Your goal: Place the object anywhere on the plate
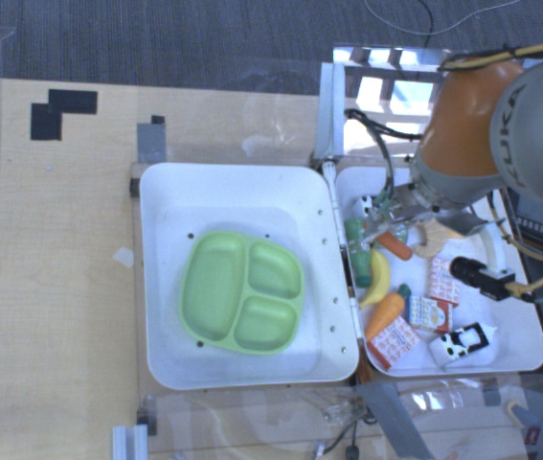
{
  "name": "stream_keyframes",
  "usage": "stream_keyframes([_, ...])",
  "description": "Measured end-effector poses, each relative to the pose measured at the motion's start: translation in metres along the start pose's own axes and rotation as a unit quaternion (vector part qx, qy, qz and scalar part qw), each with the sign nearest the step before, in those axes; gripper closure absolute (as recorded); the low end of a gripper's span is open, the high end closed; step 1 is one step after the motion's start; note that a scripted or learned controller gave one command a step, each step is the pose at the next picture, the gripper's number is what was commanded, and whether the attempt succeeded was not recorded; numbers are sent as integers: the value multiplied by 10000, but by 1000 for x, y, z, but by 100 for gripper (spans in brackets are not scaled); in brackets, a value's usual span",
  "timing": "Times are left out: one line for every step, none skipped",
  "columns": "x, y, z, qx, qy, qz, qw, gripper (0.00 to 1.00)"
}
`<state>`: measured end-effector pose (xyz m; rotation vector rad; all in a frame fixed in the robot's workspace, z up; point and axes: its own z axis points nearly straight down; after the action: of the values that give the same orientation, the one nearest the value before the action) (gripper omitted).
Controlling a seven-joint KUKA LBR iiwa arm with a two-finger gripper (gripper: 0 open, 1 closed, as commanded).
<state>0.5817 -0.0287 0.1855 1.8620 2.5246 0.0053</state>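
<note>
Pale wood covers the desk (51, 257), which carries two shallow white bins side by side, with dark grey carpet beyond its far edge. Reaching in from the right, the grey arm (530, 123) with its orange band hangs over the right bin (530, 353), and the hand (383, 220) sits low at that bin's upper left corner; whether it is open or closed cannot be told, since the wrist and cables cover it. Just below the hand lie a small carrot (396, 248) and a banana (378, 278), and further below a larger carrot (384, 316) beside some printed cards (394, 341). A black-and-white toy cow (463, 343) rests down and to the right of the hand, near the bin's lower edge. Well to the hand's left and lower, the left bin (166, 199) holds the green divided plate (242, 292), lying flat with three compartments.
</note>
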Motion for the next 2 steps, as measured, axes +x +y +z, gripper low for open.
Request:
stream_keyframes([73,-6,-24,0,6,205,9998,100])
stream_keyframes([171,20,0,9,10,-495,9988,100])
